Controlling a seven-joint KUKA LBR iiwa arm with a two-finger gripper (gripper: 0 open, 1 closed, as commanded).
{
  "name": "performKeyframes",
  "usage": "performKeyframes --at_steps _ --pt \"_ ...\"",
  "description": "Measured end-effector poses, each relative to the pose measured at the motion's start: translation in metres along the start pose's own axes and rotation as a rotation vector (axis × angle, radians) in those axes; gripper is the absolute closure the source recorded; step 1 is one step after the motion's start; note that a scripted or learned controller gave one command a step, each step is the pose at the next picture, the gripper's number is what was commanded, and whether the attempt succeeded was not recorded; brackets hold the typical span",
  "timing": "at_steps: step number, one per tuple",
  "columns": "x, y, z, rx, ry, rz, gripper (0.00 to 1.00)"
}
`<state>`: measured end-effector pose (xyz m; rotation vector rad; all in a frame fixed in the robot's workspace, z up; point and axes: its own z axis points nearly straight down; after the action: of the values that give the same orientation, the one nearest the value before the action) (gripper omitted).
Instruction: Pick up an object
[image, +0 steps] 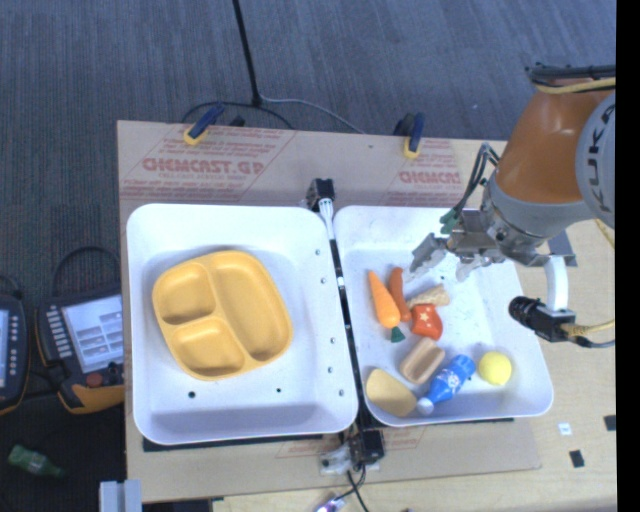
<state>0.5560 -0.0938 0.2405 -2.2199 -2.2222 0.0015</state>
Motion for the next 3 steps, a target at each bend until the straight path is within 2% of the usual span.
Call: performKeyframes --at_steps 1,2,3 --pt "0.023 0.028 0.057 0.001 0.000 -0.227 0.00" --pt "-0.011 0.015 0.140 -0.001 0.000 -0.495 0.00" --pt "-0.009 0.058 0.147 -0.010 -0.003 -0.271 0.00"
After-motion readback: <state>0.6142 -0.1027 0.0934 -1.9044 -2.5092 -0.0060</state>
